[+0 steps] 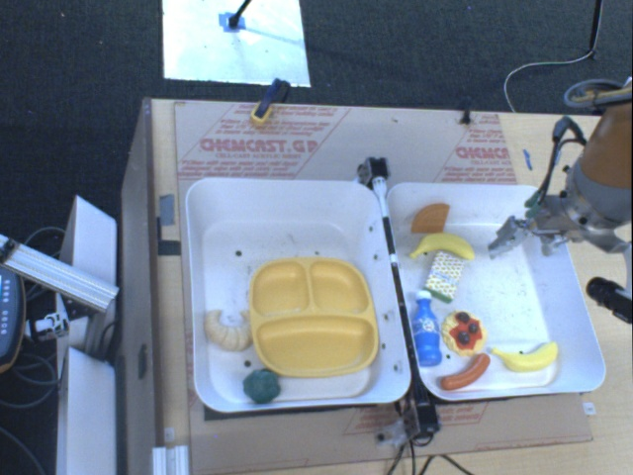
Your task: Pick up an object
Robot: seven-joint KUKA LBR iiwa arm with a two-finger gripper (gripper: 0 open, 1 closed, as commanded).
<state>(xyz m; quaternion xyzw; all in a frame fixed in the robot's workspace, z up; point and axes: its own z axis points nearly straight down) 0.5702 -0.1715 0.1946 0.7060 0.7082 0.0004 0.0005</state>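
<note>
Even, diffuse overhead light falls across the surface [326, 132], leaving the two white bins bright but not blown out; the left bin [213, 216] shows only soft grey shading along its inner walls. A pale floor sheet [198, 38] glares near white against the dark carpet. Shadows are faint and short. The picture is low in resolution, slightly soft, with fine detail smeared throughout

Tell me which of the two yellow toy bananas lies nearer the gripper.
The yellow toy banana beside the orange wedge, near the gripper; the other banana lies at the right bin's front edge.
</note>
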